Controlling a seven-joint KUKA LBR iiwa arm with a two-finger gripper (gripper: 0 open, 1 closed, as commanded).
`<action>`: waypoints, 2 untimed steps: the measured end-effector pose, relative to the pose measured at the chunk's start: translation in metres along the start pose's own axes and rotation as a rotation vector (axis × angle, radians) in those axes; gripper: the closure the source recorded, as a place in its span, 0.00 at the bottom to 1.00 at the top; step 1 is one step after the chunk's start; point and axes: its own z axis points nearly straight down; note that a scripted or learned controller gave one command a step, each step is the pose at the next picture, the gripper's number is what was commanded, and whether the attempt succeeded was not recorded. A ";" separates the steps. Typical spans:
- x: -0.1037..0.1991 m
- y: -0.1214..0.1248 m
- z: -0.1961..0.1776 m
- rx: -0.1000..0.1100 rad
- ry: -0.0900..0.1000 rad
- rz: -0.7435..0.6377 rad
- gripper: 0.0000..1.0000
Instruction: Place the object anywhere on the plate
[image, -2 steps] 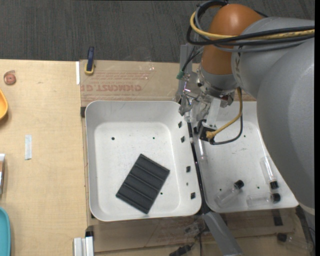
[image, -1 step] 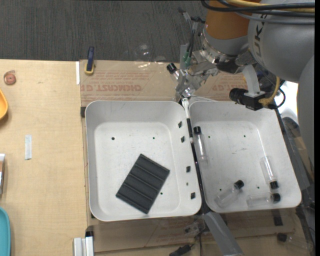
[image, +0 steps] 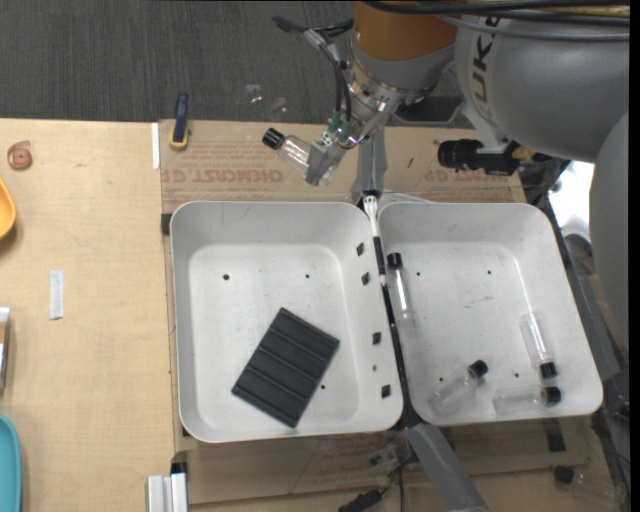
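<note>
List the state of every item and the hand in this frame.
hand: raised behind the bins, shut on a vial
held vial: tilted, black cap on
plate: dark, flat in left bin, bare
right bin vials: four, lying down, capped

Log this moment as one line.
gripper: above bins' far edge, vial between fingers | plate: left bin, bare | right bin: four vials

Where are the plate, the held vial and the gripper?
plate (image: 287, 366): camera view, middle of its ribbed top.
held vial (image: 287, 147): camera view, clear body beside its black cap.
gripper (image: 320, 165): camera view, between its fingertips.
</note>
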 end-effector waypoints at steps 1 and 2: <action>0.030 0.008 -0.113 0.001 0.000 -0.124 1.00; 0.015 -0.056 -0.018 0.002 0.002 -0.350 1.00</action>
